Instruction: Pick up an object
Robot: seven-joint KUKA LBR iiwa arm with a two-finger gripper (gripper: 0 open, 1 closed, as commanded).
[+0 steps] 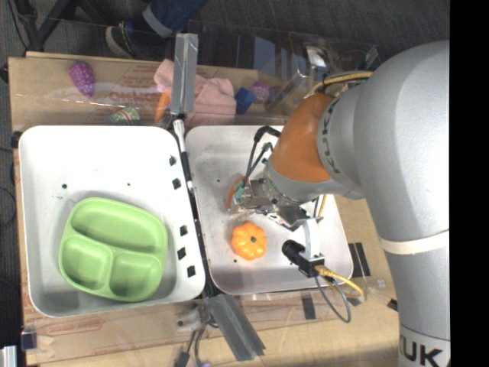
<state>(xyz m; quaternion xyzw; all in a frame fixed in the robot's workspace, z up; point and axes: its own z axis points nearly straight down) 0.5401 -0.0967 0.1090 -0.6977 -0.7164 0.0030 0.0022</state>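
Gripper (246,197), finger state impossible to tell, hovers low in right bin (221,270); next, closing on pumpkin (249,241) nearby.

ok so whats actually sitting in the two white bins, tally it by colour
Green: 1, the green plastic divided plate in the left white bin.
Orange: 1, the small orange toy pumpkin in the right white bin.
Unclear: 1, a small green and orange thing under the gripper, too hidden to name.
Total: 3
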